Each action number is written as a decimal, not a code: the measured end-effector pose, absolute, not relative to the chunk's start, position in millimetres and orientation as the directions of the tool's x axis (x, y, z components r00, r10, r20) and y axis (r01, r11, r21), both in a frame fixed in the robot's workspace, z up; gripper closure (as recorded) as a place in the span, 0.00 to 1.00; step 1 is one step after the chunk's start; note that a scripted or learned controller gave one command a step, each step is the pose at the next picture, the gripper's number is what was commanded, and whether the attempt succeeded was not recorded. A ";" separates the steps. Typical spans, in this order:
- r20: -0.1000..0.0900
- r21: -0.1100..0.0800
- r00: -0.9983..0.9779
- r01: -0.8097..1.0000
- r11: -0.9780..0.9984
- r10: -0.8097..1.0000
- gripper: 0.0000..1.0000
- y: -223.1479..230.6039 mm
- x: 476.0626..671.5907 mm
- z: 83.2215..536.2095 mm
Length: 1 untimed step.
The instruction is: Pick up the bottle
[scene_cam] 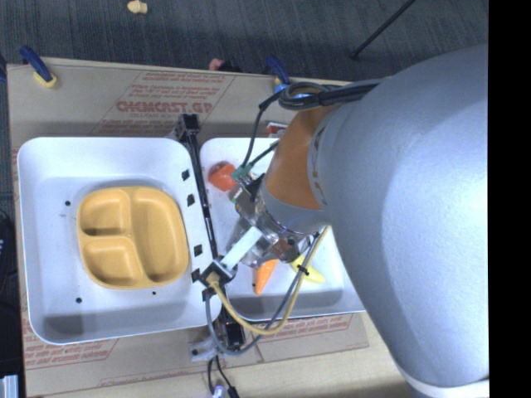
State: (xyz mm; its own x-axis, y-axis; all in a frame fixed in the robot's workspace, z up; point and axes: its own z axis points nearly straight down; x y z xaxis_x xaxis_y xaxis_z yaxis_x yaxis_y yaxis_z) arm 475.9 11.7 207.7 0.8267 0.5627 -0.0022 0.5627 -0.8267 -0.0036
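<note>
Overhead view of the bench; positions are given relative to the yellow plate (pixel 131 235).

**Counts.**
- Two white bins stand side by side on one printed cardboard sheet (pixel 166 98).
- The left bin (pixel 33 222) holds the one yellow plate, which has three compartments.
- The right bin (pixel 222 149) lies directly right of the plate, across a black divider strip (pixel 199 197).
- One grey arm (pixel 415 214) with an orange band (pixel 290 168) covers most of the right bin.
- Three small items show in the right bin:
  - one red-orange rounded item (pixel 221 176), right of the plate's upper edge;
  - one orange tapered item (pixel 263 277), right of the plate's lower edge;
  - one yellow item (pixel 313 275), further right, touching the arm's outline.
- Two blue clamps hold the sheet: one (pixel 38 66) above-left of the plate, one (pixel 277 70) above-right.

**Gripper and task object.**
- The gripper (pixel 267 237) hangs low in the right bin, level with the plate's middle. Whether it is open or closed cannot be told.
- One white elongated piece (pixel 243 249) slants from it toward the plate. It is plain, narrow and straight-sided; whether it is the bottle or rig hardware cannot be told.
</note>
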 end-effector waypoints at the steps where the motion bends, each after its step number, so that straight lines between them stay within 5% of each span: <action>1: -0.002 -0.004 0.793 0.609 -0.793 0.609 1.00 24.4 482.7 324.3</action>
State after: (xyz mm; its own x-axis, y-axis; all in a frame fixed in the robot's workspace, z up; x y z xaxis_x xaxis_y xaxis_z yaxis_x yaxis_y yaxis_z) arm 482.7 24.4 324.3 0.7934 0.6086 -0.0019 0.6086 -0.7934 -0.0037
